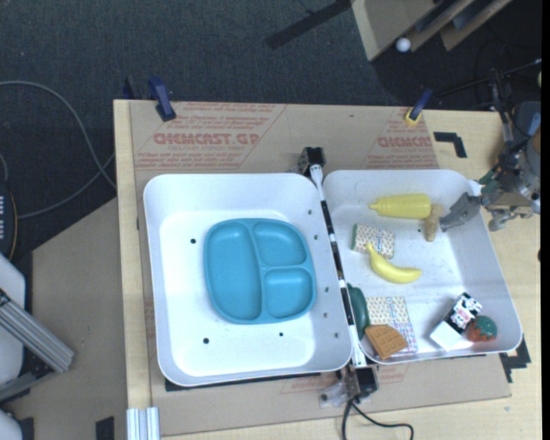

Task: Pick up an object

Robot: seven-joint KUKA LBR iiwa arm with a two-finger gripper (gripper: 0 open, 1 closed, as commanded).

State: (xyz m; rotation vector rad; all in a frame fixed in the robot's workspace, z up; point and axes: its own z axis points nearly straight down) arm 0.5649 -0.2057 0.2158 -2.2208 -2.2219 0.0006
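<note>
Gripper (460,213) is seen at the right bin's (494,266) far right rim, just beside the yellow mustard bottle (401,205); whether it is released or clenched cannot be told, and nothing is seen held. Candidate objects are crowded in that bin: banana (393,265) touching a patterned packet (375,239), cookie (385,340) overlapping another packet (389,311). A miss or a glancing push could be caused by the bottle's rounded side, and the bin wall could be struck on descent.

A dark grey carpeted floor (77,51) surrounded a pale wooden bench (86,284). A thin cable (82,142) curved across the carpet at left. Wooden furniture (412,26) stood far right.
</note>
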